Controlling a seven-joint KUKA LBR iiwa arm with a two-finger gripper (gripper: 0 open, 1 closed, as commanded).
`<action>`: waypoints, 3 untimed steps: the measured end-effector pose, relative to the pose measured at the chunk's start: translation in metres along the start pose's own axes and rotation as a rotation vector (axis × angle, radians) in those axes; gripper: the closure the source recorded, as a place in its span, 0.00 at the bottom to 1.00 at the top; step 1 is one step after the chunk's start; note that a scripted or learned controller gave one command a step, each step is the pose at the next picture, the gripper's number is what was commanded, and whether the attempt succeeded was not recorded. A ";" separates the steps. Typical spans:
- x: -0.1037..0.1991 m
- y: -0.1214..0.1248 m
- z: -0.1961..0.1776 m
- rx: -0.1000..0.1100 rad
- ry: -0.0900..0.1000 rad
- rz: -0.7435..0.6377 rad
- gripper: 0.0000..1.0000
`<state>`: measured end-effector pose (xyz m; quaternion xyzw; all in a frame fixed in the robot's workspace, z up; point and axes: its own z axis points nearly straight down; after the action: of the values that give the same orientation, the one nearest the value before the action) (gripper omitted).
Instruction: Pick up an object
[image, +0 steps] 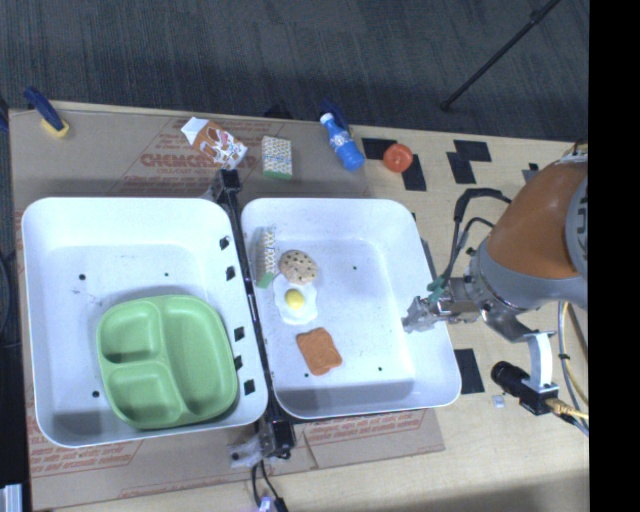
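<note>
Writing: we are reading "CHEMCH…" in faded red on the cardboard sheet (165, 160) lying under both bins; the rest is too blurred for us.
Right bin (395, 225): we are seeing a cookie (297, 265), a toy fried egg (295, 300) just below it, an orange toast-like piece (318, 351) lower down, and a pale striped packet (265, 252) lying against the left wall.
Left bin (60, 240): it is holding a green divided tray (165, 358).
Pincer (418, 318): it is hovering at the right bin's right rim, apart from all the items; we are seeing nothing in it, and we cannot tell how wide it is standing.
Arm (535, 235): it is reaching in over the tabletop (480, 455).
Behind the bins: a blue bottle (343, 142), an orange ball (398, 156), a small box (276, 157), a snack packet (212, 143), and a blue-and-yellow clamp (47, 110) are lying there.
In the way: we are seeing only the bin's rim between pincer and food.
</note>
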<state>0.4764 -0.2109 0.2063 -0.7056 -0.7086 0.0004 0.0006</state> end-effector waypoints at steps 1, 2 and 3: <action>0.000 0.008 -0.033 0.000 0.000 0.000 1.00; 0.000 0.001 -0.021 0.000 0.000 -0.002 1.00; 0.024 0.001 -0.035 -0.001 -0.001 -0.003 1.00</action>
<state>0.4771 -0.1865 0.2413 -0.7047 -0.7095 0.0003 -0.0002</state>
